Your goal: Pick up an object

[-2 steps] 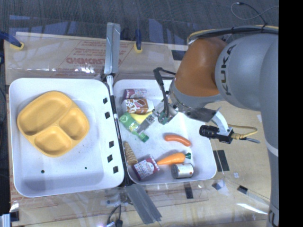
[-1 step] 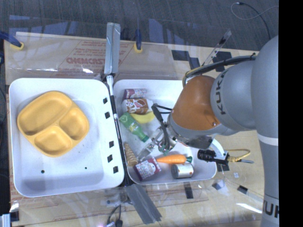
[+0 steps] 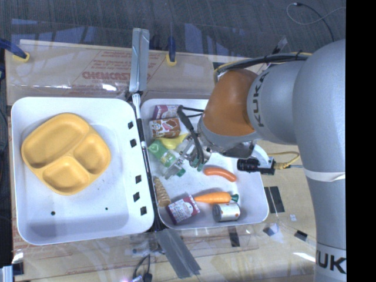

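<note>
Left bin, one yellow tray, right bin, two carrots, end effector state unclear.

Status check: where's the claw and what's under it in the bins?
Claw low in the right bin, over the green and yellow items. Nothing seen held. Carrot, can and red packet lie nearer the front. Yellow tray in left bin.

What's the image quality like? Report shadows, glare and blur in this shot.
Camera view: soft, even light; a faint shadow lies in the left bin below the yellow tray; glare streaks the clear plastic sheet behind the bins; the end effector and the small items beside it look slightly blurred; the arm reads sharp.
</note>
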Controlling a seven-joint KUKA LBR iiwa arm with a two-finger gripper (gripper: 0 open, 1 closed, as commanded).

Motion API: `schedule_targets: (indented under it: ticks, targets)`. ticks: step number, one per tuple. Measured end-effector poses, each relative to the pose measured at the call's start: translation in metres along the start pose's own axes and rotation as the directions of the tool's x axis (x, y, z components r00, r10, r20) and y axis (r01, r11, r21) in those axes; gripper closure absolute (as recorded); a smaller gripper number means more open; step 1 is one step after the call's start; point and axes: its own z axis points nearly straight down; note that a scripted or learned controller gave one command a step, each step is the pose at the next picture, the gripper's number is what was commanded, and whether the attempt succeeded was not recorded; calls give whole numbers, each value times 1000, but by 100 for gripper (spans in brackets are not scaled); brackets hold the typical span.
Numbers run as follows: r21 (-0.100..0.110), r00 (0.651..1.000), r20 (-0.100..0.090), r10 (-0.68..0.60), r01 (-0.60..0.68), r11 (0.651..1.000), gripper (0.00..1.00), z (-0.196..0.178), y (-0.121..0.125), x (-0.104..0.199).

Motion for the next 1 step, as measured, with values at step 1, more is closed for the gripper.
schedule_targets:
  ticks: [1]
  targets:
    - [-1,953,2,301,-301,953,0,-100,38,-21]
